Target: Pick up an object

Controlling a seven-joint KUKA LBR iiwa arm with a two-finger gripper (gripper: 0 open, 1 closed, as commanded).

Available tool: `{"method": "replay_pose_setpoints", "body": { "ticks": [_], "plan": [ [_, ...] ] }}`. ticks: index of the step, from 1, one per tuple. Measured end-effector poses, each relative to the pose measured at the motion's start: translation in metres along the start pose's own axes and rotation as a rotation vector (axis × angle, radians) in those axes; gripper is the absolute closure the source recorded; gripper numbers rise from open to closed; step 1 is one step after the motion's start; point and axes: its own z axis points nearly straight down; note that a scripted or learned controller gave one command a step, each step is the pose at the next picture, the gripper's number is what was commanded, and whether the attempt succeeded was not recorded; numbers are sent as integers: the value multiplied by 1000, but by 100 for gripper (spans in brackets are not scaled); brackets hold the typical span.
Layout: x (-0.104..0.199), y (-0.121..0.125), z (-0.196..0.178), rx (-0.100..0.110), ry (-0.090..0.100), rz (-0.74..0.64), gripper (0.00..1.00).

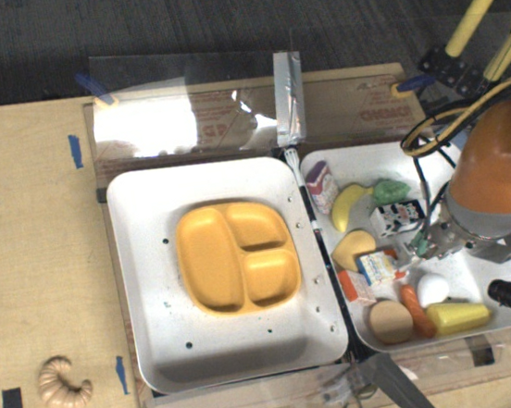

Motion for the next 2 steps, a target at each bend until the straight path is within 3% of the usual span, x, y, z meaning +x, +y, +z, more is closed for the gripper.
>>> {"method": "replay_pose_setpoints", "body": {
  "ticks": [1, 2],
  "plan": [
    [-45, 10, -8, 21, 9, 1, 100],
    [6, 36, 11, 5, 2, -191, 100]
  ]
}}
